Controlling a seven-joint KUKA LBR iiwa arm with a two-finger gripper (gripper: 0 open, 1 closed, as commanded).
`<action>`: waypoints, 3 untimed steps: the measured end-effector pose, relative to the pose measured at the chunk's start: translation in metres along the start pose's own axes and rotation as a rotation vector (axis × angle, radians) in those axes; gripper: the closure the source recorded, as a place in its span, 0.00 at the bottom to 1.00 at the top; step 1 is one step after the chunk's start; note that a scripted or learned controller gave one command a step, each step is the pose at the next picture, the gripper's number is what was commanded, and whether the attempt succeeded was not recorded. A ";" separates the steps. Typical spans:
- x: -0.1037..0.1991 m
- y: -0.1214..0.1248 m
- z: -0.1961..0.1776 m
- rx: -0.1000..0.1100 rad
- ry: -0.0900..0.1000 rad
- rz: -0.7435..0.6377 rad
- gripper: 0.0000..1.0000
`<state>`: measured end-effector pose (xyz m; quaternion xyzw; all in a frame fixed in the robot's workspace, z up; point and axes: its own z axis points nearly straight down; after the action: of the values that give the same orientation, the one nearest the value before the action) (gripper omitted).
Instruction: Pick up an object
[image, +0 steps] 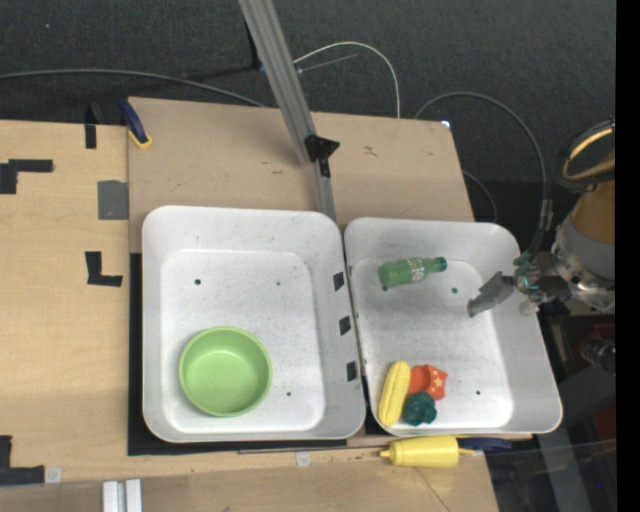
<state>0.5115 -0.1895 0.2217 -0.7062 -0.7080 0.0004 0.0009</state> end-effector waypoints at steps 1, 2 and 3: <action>0.000 0.000 0.000 0.000 0.000 0.000 0.00; -0.008 -0.002 0.048 0.005 0.000 0.002 0.00; -0.011 -0.010 0.095 0.005 0.000 0.002 0.00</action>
<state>0.5012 -0.2005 0.1266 -0.7070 -0.7072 0.0021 0.0028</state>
